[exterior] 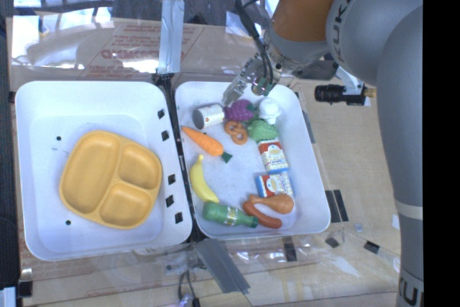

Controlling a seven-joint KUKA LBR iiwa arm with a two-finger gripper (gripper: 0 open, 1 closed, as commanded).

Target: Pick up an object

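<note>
1. Camera view: the claw (pixel 246 85) hangs over the right bin (pixel 310 154) at its far edge, fingers parted, nothing between them.
2. Just below it lie the purple grapes (pixel 240 111); the small can (pixel 209 116) sits to its lower left.

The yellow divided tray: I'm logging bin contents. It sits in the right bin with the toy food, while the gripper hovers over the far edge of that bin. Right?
Not quite. The camera view shows the yellow divided tray in the left bin, alone. The toy food, such as the carrot and banana, lies in the right bin, with the gripper over its far edge.
</note>
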